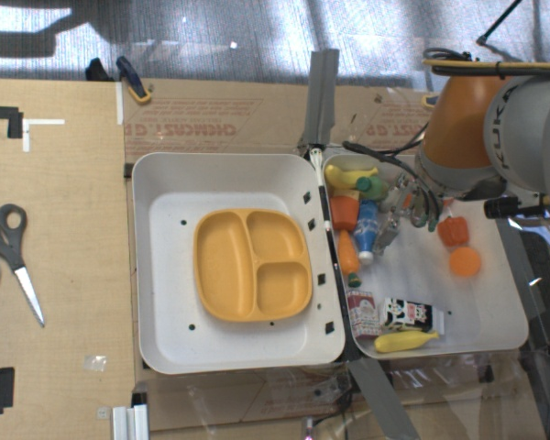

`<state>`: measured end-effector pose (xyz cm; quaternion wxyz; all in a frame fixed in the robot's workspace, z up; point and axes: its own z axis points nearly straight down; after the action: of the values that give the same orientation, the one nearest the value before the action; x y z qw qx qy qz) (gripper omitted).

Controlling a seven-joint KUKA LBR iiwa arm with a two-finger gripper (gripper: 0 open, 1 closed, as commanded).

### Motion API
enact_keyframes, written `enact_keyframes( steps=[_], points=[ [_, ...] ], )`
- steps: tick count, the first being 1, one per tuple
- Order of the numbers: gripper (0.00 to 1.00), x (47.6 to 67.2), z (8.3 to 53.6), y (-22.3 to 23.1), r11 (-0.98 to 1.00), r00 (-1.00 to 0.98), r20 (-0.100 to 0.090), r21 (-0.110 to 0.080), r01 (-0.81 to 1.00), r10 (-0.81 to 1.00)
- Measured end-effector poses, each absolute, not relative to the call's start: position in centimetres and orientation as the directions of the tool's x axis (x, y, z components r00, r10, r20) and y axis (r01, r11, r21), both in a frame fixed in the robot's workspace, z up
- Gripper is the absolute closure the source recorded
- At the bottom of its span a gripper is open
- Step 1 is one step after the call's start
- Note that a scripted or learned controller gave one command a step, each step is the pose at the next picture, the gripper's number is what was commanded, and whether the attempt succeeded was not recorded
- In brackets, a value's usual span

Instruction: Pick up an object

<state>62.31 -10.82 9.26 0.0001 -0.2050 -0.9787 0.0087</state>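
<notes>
Worktop (55,246): pale wood-look board | directly on it: two white bins side by side, left bin (156,273) and right bin (495,319) touching along one edge | scissors (14,255) well left of left bin | blue-handled tool (131,78) just beyond left bin's far left corner | cardboard sheet (220,122) along left bin's far side
</notes>
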Motion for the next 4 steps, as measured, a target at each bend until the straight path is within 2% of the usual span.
enact_keyframes(
  steps=[1,2,3,4],
  points=[
    [0.0,62.5,9.1,-10.6,0.878,-0.878,0.004,-0.016,0.479,0.479],
    [0.0,58.0,9.3,-18.2,0.908,-0.908,-0.004,0.0,0.418,0.418],
    [1.0,58.2,10.4,-18.2,0.909,-0.909,-0.008,0.0,0.416,0.416],
    [1.0,58.9,21.7,-12.5,0.903,-0.903,-0.003,0.001,0.43,0.43]
  ],
)
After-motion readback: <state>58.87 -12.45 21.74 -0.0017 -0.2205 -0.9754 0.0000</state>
